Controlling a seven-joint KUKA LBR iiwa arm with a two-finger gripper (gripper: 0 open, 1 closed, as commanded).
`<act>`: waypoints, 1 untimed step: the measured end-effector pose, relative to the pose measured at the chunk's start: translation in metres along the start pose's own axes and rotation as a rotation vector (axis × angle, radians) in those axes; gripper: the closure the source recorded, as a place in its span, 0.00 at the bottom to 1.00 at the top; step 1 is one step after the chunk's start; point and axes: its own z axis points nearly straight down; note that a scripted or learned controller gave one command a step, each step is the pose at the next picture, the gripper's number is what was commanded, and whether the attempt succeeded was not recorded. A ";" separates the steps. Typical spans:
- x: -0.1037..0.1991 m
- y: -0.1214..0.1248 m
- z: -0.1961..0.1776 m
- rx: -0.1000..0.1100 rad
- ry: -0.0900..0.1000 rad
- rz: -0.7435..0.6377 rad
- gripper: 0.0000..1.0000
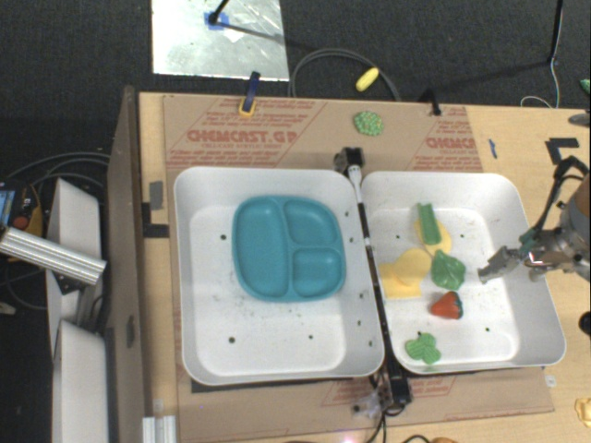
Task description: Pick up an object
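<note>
The right bin holds a long green piece, a pale yellow piece under it, a larger yellow piece, a leafy green toy, a red toy and a small green toy near the front rim. My gripper reaches in from the right at the bin's right side. Its tip is a short way right of the leafy green toy, and I see nothing in it. The arm's wrist covers part of the bin's right rim.
The left bin holds a blue divided plate. On the cardboard behind the bins lie a green knobbly ball and a clamp. A yellow object, cables and a foil sheet lie beyond.
</note>
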 end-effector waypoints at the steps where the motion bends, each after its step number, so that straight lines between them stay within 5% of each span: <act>1: 0.040 0.000 0.105 0.009 0.006 -0.004 0.00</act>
